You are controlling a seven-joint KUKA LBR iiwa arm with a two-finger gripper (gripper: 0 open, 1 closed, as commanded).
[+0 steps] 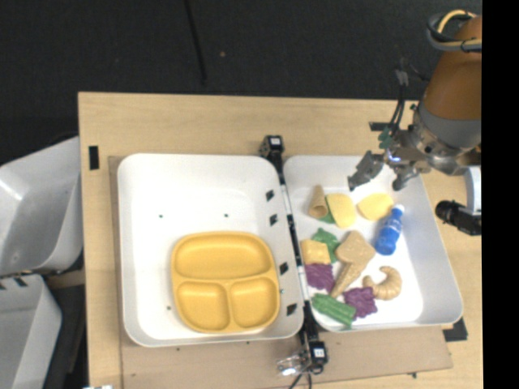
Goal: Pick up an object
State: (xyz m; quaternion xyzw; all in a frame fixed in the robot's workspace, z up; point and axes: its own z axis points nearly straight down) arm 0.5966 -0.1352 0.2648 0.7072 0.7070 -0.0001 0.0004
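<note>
Pincer hovering over the right bin, nothing picked yet.

From my station, the right bin holds the toy food heap; the yellow tray sits alone in the left bin. I'd drop straight onto an outlier like the blue bottle, clear of neighbours. The pincer hangs spread and empty above the bin's far edge.

no text, label, brand, number or sign can be read anywhere in this view.
</note>
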